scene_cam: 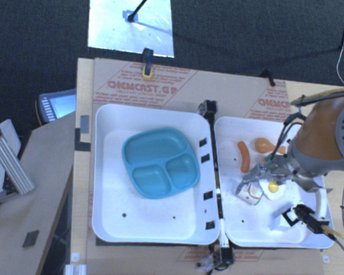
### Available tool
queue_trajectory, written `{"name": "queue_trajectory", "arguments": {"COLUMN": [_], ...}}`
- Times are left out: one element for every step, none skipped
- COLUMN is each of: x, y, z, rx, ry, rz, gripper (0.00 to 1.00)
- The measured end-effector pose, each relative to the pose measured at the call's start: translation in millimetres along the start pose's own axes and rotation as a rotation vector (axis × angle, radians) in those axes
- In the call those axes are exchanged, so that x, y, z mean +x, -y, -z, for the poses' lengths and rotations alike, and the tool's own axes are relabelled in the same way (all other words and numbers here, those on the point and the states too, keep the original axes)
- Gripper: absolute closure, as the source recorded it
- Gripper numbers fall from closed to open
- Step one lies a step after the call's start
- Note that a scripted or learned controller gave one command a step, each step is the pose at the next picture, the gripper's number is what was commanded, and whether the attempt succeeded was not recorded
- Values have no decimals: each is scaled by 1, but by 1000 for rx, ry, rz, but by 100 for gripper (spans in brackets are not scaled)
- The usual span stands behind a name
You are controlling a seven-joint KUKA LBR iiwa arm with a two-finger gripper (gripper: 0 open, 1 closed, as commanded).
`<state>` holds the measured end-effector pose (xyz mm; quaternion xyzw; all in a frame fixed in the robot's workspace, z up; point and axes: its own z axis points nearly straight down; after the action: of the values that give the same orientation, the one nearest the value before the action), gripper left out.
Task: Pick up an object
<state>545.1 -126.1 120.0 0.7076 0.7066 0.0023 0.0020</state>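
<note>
In the right bin (253,234) lie a reddish-orange sausage (243,156), a rounded orange piece (263,145), a white piece with a yellow centre like a fried egg (272,186), and a small white item with red marks (252,193). My gripper (251,182) is low in this bin, reaching in from the right. It sits just above the white and red item, beside the egg piece and just below the sausage. The wrist hides part of the egg piece and the orange piece. Nothing visibly hangs from the gripper.
The left bin (105,217) holds a blue three-compartment plate (161,161). A black-clipped divider (212,166) separates the two bins. Both bins rest on a cardboard sheet (164,86), and a shiny metal plate (131,19) lies beyond it.
</note>
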Motion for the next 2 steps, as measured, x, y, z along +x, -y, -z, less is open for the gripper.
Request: {"name": "queue_trajectory", "arguments": {"x": [-1, 0], "y": [-2, -13], "z": [13, 72], "rx": [-4, -2], "ry": [3, 2], "rz": [1, 6], "gripper": [100, 100]}}
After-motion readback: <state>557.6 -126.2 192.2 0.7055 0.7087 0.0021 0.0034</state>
